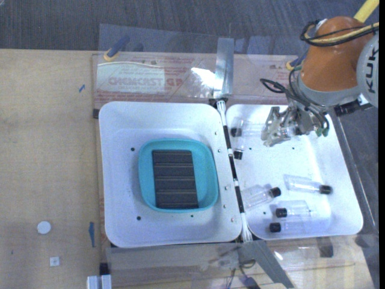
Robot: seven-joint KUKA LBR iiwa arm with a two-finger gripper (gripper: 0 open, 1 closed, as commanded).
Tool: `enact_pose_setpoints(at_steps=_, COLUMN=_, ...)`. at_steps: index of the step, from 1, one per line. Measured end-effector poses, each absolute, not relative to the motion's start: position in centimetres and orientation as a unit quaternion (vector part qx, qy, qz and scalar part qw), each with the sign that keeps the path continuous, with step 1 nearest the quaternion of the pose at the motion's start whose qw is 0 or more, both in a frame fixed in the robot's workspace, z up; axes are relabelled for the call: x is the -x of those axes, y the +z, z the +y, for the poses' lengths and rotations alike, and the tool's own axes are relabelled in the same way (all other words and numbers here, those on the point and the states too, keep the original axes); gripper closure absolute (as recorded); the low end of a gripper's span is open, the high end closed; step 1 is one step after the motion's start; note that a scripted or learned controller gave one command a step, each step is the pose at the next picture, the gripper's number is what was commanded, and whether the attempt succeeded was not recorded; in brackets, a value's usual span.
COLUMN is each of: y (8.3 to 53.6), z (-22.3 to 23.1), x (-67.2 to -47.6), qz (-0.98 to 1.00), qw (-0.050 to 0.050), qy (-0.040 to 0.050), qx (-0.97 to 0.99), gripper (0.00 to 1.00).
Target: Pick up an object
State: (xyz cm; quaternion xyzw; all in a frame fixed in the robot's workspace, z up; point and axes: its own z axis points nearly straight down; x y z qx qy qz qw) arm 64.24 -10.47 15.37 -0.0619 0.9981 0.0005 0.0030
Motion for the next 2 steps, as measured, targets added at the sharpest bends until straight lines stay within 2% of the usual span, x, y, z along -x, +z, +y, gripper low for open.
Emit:
enact_pose_setpoints(at_steps=1, y=25.9, z=-9.4, x=-61.7, qz=0.999, qw=0.005, qy=0.0004, qx=0.050, gripper=1.00)
enact_pose_setpoints(at_steps=2, y=22.9, z=-5.0, x=-64.9, qz=0.997, qw=0.005, qy=0.0004, qx=0.078, gripper=1.00)
